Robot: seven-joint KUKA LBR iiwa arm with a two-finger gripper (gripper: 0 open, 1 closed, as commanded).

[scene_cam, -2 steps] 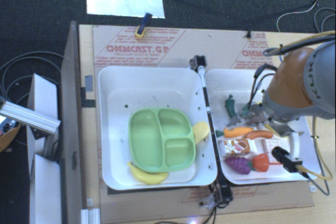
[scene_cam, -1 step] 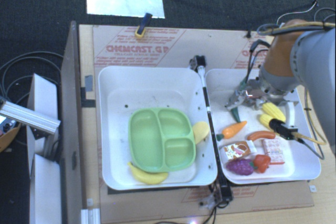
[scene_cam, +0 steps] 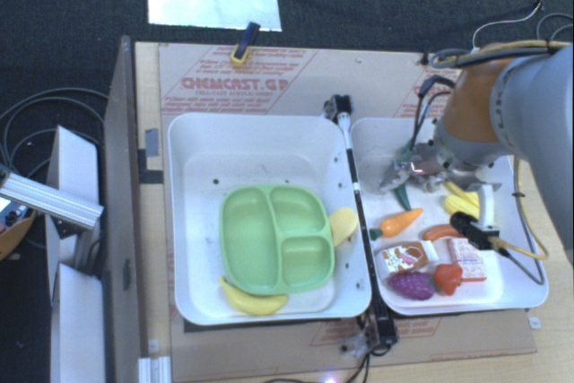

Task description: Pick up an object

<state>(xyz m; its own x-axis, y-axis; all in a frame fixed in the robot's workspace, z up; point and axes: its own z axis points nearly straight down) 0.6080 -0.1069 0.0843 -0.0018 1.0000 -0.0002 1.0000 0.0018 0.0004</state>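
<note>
Here, arm (scene_cam: 502, 103) bent low over right bin (scene_cam: 529, 278), hand (scene_cam: 405, 175) perhaps above carrot (scene_cam: 400, 221), grip state unclear

I see 2 bins side by side on the bench (scene_cam: 224, 72): in the left bin (scene_cam: 193, 193) a divided tray (scene_cam: 273, 238) lies in the middle, with a banana (scene_cam: 254, 300) touching its near edge and a rounded piece (scene_cam: 343, 224) touching its right edge. In the right bin (scene_cam: 529, 282), my gripper (scene_cam: 405, 173) reaches into the far part, and just before it lies a carrot (scene_cam: 399, 221). Right of the carrot lies a sausage (scene_cam: 441, 232), and nearest the front edge a packet (scene_cam: 402, 258), a grape bunch (scene_cam: 412, 285) and a strawberry (scene_cam: 447, 278) sit close together.
</note>
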